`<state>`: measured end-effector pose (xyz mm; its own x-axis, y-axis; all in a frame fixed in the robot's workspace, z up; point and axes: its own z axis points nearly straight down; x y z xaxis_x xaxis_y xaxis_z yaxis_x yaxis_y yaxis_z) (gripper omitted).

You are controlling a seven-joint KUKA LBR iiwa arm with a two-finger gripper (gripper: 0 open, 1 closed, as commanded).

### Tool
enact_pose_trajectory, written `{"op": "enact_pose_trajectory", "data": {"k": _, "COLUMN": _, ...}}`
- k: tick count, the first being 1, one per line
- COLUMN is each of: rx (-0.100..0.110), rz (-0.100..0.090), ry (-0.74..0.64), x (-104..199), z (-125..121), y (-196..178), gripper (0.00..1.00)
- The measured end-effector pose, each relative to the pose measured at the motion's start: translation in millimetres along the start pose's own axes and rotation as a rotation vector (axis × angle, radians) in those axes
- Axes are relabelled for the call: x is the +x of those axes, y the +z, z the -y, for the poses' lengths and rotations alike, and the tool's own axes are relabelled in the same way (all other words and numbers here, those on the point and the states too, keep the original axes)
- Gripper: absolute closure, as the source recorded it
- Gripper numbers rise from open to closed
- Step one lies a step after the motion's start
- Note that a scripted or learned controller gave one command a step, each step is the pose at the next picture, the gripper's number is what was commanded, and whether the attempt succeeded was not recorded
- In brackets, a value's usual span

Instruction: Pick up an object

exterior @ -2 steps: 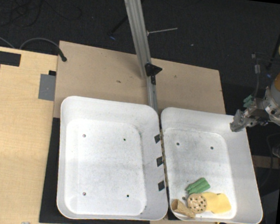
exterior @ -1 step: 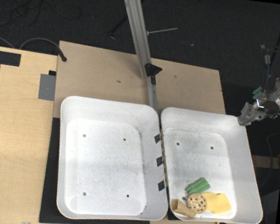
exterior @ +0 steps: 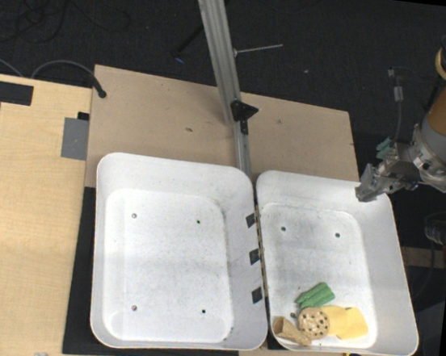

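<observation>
End effector [exterior: 369,187] above right bin's [exterior: 378,234] rim

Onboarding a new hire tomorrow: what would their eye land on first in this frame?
Probably the small cluster of colour in the near corner of the right bin: a green piece, a yellow piece and a round tan object with dark dots, huddled together. Next, the hand hanging over that bin's far right corner, well away from the cluster. The left bin beside it reads as a big white blank.
</observation>
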<state>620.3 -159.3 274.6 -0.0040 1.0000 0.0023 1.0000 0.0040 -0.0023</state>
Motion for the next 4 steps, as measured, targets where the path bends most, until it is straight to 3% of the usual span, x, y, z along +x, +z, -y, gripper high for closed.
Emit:
{"op": "enact_pose_trajectory", "data": {"k": 2, "rx": 0.002, "rz": -0.001, "ry": 0.0, "x": 97.2, "z": 20.5, "y": 15.2, "gripper": 1.0}}
{"op": "enact_pose_trajectory", "data": {"k": 4, "rx": 0.003, "rz": 0.0, "ry": 0.0, "x": 183.8, "z": 65.6, "y": 26.3, "gripper": 1.0}}
